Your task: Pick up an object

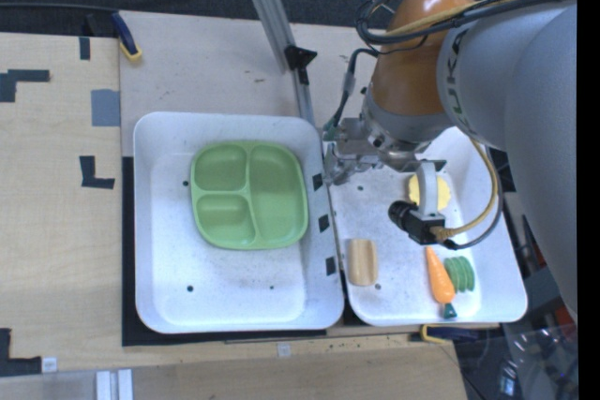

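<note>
Claw (345,159) of mine hung over the right bin (487,300), up-left of the toy carrot (439,276); its opening I couldn't tell.

Only legible lettering: dark capitals running along grey arm (525,89) housing at right of scene, just right of orange band (422,51). Letters are showing sideways and partly cut by curve of housing; reading as start of "KUKA", first letters clearest, rest too blurred to confirm. No readable text, numbers or labels showing on anything else in scene.
</note>
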You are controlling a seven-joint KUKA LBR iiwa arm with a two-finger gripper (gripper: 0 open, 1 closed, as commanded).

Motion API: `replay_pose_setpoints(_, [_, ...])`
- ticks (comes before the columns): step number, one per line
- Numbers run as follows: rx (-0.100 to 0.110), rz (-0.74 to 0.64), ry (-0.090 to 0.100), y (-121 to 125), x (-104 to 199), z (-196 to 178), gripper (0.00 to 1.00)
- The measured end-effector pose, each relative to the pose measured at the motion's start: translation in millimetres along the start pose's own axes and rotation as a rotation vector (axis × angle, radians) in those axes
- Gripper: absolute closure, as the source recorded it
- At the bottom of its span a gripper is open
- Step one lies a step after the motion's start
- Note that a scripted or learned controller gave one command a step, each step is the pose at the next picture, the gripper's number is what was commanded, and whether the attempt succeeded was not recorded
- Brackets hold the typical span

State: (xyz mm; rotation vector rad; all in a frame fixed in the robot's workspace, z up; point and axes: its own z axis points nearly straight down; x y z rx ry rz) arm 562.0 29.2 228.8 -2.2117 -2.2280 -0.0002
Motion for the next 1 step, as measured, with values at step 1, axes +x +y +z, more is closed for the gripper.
replay_pose_setpoints(1, [0.000,-0.001,0.000,-1.6,60.5,-7.2,1.00])
